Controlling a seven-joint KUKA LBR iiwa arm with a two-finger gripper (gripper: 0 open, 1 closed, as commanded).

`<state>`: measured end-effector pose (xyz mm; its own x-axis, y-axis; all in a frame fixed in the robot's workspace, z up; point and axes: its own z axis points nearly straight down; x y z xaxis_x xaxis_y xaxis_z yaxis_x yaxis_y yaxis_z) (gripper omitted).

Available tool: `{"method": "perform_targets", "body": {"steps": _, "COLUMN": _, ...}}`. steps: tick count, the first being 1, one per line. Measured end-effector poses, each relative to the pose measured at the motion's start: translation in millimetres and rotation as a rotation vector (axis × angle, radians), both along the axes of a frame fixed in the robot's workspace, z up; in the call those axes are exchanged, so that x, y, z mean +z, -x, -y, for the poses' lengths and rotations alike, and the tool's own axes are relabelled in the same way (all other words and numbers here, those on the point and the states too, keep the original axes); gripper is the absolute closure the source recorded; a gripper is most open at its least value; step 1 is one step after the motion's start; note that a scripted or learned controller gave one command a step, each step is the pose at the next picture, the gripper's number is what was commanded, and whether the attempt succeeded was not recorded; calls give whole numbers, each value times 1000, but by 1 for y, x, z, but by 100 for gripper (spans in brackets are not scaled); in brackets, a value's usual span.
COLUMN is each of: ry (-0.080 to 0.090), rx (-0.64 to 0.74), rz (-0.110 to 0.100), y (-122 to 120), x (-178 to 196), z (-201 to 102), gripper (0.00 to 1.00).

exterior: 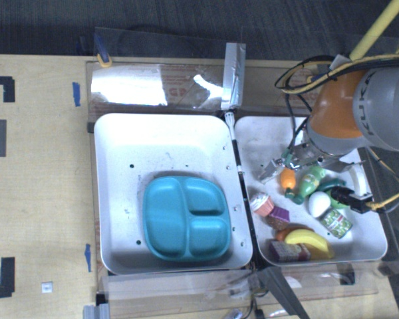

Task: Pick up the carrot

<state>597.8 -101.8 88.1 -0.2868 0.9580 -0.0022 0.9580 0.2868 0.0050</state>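
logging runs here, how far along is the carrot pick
Done: the arm has reached into the right bin, and the gripper is low over the toy pile, right at the carrot. In hand: nothing clearly; the carrot looks to be lying among the other toys beside the green bottle. Left: grasp it and lift it.

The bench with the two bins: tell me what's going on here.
A grey robot arm with an orange band reaches in from the right, over the right bin. Its gripper is low among a cluster of toy food, right beside the carrot, but nothing shows the carrot lifted. A green bottle, a white egg and a banana lie close by. The left bin holds a blue divided plate.
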Motion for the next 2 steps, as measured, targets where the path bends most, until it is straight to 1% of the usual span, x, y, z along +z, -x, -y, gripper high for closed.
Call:
{"method": "perform_targets", "body": {"steps": 1, "ry": 0, "rx": -2, "rz": 5, "y": -1, "x": 11, "z": 0, "gripper": 100}}
{"method": "perform_targets", "body": {"steps": 2, "ry": -2, "rx": -161, "rz": 1, "y": 14, "x": 99, "z": -70, "gripper": 100}}
